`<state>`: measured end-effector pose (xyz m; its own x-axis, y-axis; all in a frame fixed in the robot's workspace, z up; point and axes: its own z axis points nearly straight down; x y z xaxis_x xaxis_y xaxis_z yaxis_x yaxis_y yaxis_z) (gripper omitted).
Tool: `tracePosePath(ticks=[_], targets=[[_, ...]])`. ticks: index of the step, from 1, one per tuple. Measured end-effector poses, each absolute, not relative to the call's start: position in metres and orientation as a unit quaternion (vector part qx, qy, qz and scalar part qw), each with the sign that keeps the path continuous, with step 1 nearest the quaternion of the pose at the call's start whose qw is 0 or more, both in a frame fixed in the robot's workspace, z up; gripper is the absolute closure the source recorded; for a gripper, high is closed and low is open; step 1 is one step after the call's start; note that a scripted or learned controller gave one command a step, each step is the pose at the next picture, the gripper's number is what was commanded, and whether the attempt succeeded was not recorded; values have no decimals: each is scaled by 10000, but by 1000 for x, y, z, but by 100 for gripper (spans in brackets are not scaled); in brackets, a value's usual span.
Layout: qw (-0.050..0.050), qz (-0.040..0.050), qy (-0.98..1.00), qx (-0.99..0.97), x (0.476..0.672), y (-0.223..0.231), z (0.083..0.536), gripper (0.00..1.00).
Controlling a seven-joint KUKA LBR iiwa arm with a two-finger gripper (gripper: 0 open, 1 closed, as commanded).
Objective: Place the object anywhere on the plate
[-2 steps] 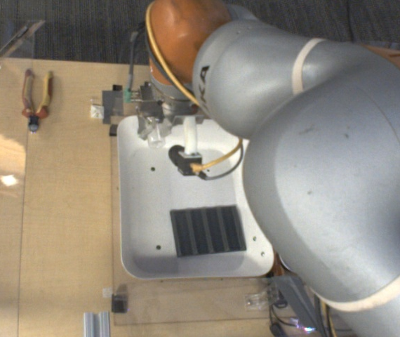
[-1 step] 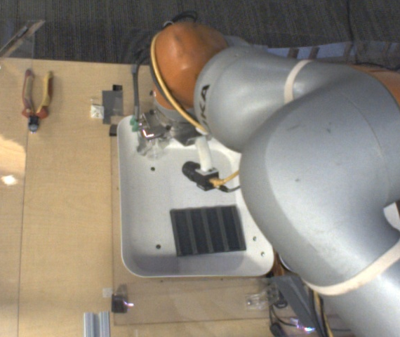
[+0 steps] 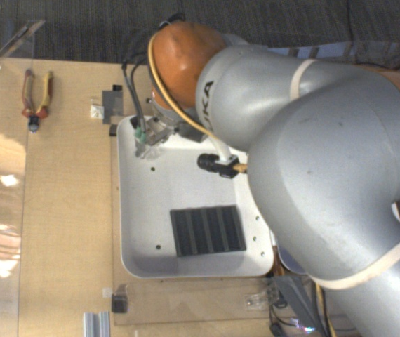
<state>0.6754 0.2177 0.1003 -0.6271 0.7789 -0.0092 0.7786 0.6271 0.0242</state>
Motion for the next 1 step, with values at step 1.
tracePosePath(ticks=[1], targets=[[31,32,9642,2651,570,218,140,100]])
